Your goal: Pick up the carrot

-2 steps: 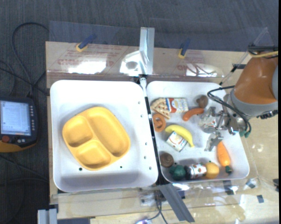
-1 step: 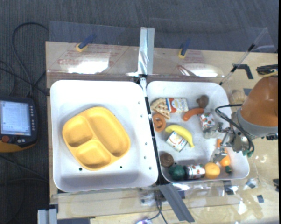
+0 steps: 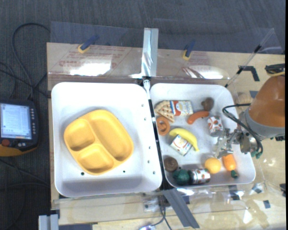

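Two bins sit side by side on the bench [image 3: 58, 56]; the right bin [image 3: 192, 91] holds all the loose food. Nearest in it, along the front wall, lie a dark green piece [image 3: 182, 177], a can [image 3: 200, 176], a lemon [image 3: 212, 165] and the carrot [image 3: 229, 162] — orange, with a green tip toward the front right corner. The claw [image 3: 225, 145] hangs just above and behind the carrot, close enough to suggest it is lined up for a grasp, but whether it is open or closed I cannot tell, and nothing shows clamped in it. Further back lie a banana [image 3: 186, 135], a sausage [image 3: 198, 116] and a waffle [image 3: 164, 110]. The left bin [image 3: 62, 92] carries a yellow tray [image 3: 97, 140] — likely the drop spot.
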Robot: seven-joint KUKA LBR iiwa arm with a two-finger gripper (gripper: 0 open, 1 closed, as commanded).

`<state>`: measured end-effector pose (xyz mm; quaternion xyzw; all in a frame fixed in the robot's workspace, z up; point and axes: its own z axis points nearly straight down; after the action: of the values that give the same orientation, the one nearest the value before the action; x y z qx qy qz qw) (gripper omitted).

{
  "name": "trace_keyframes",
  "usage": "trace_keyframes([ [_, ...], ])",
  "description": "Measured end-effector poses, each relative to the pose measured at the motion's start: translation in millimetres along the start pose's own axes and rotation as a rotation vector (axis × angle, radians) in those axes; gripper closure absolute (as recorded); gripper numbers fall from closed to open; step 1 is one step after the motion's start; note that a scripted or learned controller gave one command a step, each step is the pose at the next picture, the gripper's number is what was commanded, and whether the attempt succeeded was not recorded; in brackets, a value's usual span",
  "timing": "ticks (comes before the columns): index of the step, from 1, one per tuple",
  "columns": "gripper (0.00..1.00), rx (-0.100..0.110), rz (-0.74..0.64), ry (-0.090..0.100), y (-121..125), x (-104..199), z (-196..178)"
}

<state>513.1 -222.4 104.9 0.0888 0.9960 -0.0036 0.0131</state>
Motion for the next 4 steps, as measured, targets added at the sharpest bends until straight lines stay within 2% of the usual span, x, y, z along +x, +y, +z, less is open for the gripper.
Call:
trace_keyframes([
  [1,1.00,-0.006,-0.089,0.011,81.2,18.4,-114.7],
  [2,1.00,-0.008,-0.264,0.021,109.0,43.6,-141.9],
  [3,1.00,-0.003,-0.227,0.015,36.3,13.5,-221.1],
  [4,1.00,-0.009,-0.441,0.019,-3.0,-4.5,-282.9],
])
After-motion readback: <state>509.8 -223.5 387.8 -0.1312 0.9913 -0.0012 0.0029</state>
